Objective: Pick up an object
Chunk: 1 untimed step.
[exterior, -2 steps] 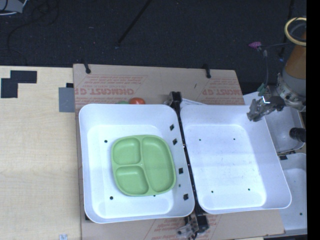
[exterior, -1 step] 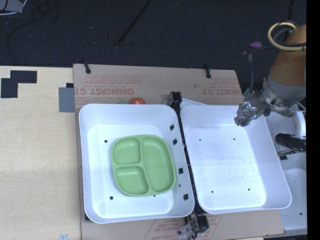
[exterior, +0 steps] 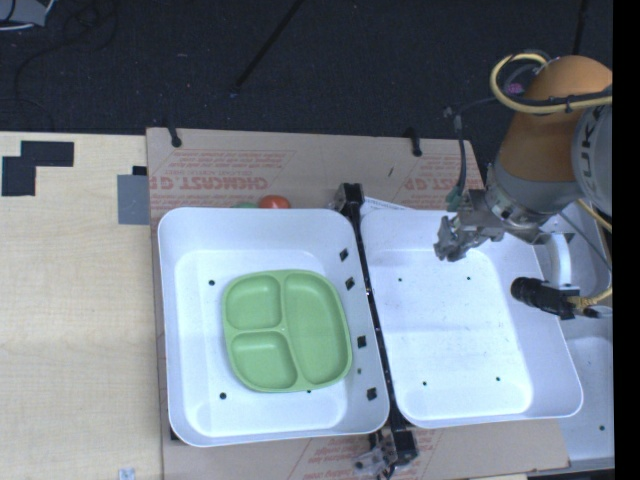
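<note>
Task thing: green plate (exterior: 288,330), pale lime plastic, rounded rectangle with three sections. Two smaller ones sit on its left side, far and near, and one long one runs down its right side. It lies flat, right way up and turned a little askew, on the floor of the left bin (exterior: 190,348), about mid-bin and closer to the right wall. It touches no wall.

The gripper (exterior: 452,243) is over the far part of the right bin (exterior: 470,358), just inside the far rim and left of centre, well apart from the plate. Whether it is released or clenched cannot be told; it is dark, small and seen from above. The arm (exterior: 545,138) comes in from the right and is cut off by the frame edge.

Hard to make out: a red-orange thing (exterior: 274,203) just behind the left bin's far rim, mostly hidden by the rim, shape unclear. A tiny green bit sits just to its left, unidentifiable. The cardboard sheet (exterior: 260,168) under both bins has faint reddish print that is mirrored and only partly legible. A black strip (exterior: 358,268) runs between the bins, and its near end is a blurry clump.
</note>
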Available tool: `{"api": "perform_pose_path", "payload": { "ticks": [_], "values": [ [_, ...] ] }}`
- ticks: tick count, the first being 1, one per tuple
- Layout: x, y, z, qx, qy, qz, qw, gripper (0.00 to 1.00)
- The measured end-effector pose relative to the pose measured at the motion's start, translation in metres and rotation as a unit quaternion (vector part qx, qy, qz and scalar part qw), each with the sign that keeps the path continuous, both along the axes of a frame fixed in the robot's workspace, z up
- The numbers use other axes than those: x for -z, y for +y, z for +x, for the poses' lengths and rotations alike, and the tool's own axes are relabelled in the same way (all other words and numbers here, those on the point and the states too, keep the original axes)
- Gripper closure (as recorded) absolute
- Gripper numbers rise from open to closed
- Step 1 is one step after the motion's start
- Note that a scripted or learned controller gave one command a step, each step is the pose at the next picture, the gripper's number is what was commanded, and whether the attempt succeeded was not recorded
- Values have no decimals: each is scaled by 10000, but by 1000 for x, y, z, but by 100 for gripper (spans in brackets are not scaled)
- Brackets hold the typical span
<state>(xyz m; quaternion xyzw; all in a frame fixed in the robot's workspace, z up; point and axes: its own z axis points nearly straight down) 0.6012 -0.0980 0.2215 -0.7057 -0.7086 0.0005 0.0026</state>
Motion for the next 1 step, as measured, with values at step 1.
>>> {"api": "perform_pose_path", "payload": {
  "ticks": [1],
  "values": [
    [10,52,-3,-1,1,-2,10000,100]
  ]
}}
